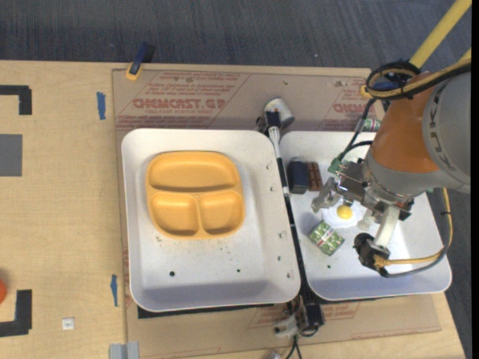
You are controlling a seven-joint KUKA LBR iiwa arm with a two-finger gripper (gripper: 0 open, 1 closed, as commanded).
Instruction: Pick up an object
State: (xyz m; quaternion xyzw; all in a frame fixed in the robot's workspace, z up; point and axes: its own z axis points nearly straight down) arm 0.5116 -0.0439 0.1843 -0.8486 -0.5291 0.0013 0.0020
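Note:
My gripper [350, 209] is low over the middle of the right bin [419, 275], with the grey and orange arm coming in from the right. It stands open, one metal finger [327, 198] to the left. Between the fingers lies a small yellow and white object [345, 215] on the bin floor; I cannot tell if they touch it. A green patterned block [326, 238] lies just below and left of the gripper. A dark block [299, 176] rests near the bin's left wall.
The left bin [142, 275] holds a yellow divided plate [196, 193] in its upper half. A black and white tool [275, 118] lies at the top of the ridge between the bins. Cardboard surrounds both bins.

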